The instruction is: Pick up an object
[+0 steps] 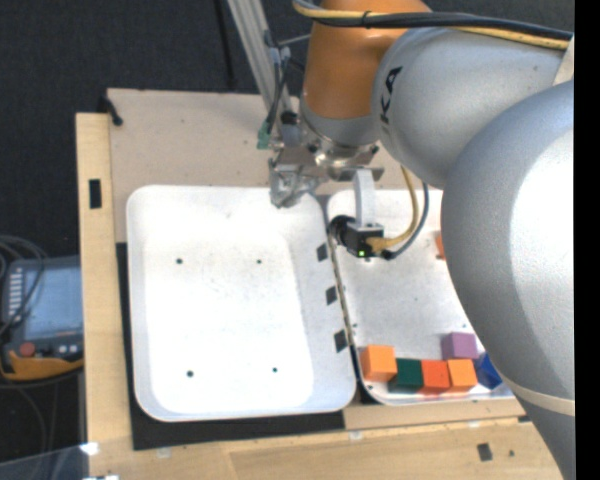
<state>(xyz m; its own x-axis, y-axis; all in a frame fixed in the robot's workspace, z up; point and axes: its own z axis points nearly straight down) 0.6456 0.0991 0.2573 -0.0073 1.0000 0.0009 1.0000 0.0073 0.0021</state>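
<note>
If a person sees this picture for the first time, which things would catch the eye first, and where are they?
The big grey arm with its orange band fills the upper right, and its gripper hangs over the far rim where the two bins meet. Next come the coloured blocks, orange, green, purple and blue, crowded in the near corner of the right bin. The left bin shows a bare white floor with a few dark specks.
</note>
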